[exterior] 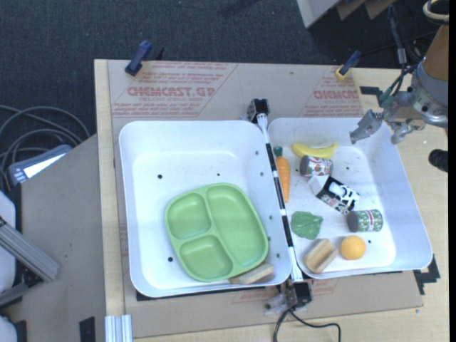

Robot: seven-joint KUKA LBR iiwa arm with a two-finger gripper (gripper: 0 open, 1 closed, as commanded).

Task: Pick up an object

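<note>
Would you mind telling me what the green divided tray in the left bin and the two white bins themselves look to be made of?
The green three-compartment tray looks like moulded plastic with a matte finish: one even pale green, rounded rims, no bright glare. The left white bin and right white bin also seem thin formed plastic, smooth and slightly glossy, with soft rounded corners and shallow curved walls. Painted metal cannot be ruled out from this view.

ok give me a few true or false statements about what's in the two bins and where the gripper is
1. The green divided plate lies in the left bin. True.
2. The banana is in the left bin. False: it is in the right bin.
3. The gripper holds the carrot. False: the carrot lies by the divider, apart from the gripper.
4. The orange lies beside a bread roll. True.
5. The gripper is above the right bin's far edge. True.
</note>
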